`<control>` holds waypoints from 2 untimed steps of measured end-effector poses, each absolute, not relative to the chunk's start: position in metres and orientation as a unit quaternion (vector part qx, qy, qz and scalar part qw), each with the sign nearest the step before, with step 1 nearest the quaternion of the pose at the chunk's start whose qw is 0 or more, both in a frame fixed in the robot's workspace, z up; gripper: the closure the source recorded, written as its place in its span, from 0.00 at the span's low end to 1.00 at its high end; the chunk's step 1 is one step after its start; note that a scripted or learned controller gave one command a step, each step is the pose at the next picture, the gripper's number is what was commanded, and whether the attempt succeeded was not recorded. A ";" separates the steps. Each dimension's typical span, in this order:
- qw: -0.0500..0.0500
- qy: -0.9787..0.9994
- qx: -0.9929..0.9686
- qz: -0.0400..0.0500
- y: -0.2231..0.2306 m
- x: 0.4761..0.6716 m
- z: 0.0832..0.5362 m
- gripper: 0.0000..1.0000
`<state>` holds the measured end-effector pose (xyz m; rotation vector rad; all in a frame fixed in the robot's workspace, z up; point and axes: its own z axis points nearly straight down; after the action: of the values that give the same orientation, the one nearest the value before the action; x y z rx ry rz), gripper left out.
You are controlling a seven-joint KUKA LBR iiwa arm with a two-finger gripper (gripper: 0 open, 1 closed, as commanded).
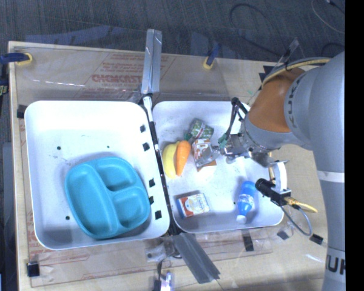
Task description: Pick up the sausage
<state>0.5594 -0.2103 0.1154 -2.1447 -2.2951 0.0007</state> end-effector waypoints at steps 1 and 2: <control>0.002 -0.752 -0.659 0.001 -0.139 0.522 0.091 0.00; 0.001 -0.734 -0.679 0.001 -0.147 0.551 0.093 0.00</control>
<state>0.5511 -0.1470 0.0932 -2.1311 -2.3056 0.0028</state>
